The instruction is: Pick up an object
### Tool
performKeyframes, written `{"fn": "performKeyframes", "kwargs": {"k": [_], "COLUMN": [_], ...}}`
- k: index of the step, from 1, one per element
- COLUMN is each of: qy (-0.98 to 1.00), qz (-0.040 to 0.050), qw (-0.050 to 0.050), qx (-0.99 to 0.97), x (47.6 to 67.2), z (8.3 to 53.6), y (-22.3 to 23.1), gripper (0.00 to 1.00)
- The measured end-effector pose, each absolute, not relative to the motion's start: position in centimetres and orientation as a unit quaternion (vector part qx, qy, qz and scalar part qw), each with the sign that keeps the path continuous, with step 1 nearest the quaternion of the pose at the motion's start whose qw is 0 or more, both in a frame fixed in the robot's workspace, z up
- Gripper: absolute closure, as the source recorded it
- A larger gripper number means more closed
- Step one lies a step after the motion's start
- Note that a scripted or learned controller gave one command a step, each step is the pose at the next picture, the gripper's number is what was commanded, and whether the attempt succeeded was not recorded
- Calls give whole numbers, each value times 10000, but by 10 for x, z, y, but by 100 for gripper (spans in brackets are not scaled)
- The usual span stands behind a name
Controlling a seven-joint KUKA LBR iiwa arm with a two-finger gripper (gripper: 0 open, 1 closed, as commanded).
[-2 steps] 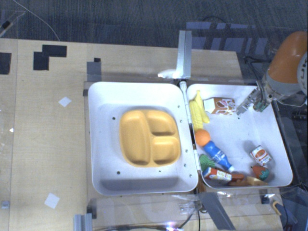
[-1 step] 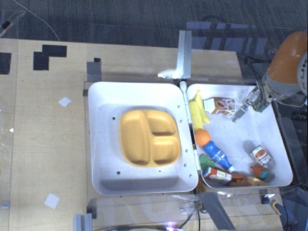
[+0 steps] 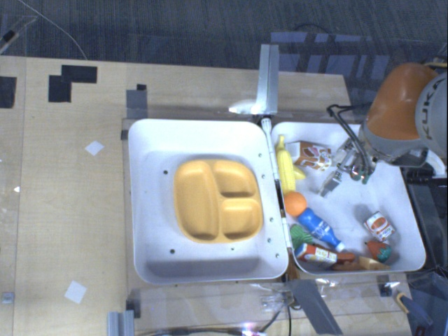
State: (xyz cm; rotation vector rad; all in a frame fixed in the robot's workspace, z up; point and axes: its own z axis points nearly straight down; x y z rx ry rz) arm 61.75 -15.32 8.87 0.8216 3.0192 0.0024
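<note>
The gripper [image 3: 341, 172] hovers over the right bin [image 3: 402, 187], jaws narrowly apart, holding nothing — an orange [image 3: 295, 203] at its eight o'clock, a banana [image 3: 285, 166] at nine.

Grey arm [image 3: 427, 128], orange band (glossy), black cable, metallic pincer [image 3: 344, 170].

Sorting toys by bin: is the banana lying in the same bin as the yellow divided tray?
No, the banana lies along the left wall of the right bin, while the yellow divided tray sits in the left bin.
</note>
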Motion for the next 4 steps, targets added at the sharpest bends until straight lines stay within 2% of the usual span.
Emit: {"fn": "performKeyframes", "kwargs": {"k": [1, 2, 3, 4], "qy": [9694, 9963, 9915, 9847], "qz": [-1, 0, -2, -11], "qw": [66, 54, 71, 56], "qx": [2455, 856, 1300, 1743], "x": [641, 589, 537, 522], "z": [100, 89, 90, 127], "y": [-187, -172, -157, -208], "gripper": [0, 0, 0, 0]}}
